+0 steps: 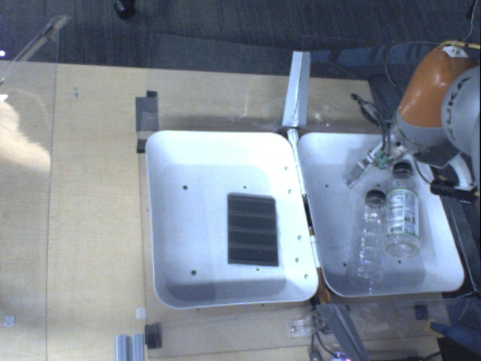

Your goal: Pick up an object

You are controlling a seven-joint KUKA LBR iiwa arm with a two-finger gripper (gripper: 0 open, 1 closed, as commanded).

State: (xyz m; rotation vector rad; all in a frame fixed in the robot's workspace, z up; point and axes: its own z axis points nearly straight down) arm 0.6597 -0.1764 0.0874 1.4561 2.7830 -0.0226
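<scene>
Two clear plastic bottles lie side by side in the right bin (331, 269). The left bottle (370, 243) is bare with a dark cap pointing to the back. The right bottle (403, 215) carries a pale label and its dark cap also points back. A dark ribbed rectangular pad (253, 230) lies flat in the middle of the left bin (173, 201). My gripper (362, 171) hangs over the back of the right bin, just behind and left of the bottle caps, apart from both bottles.
The grey arm with its orange band (427, 89) comes in from the upper right over the right bin's back corner. A metal bar (296, 89) stands behind the seam between the bins. Cables (368, 107) lie behind the right bin.
</scene>
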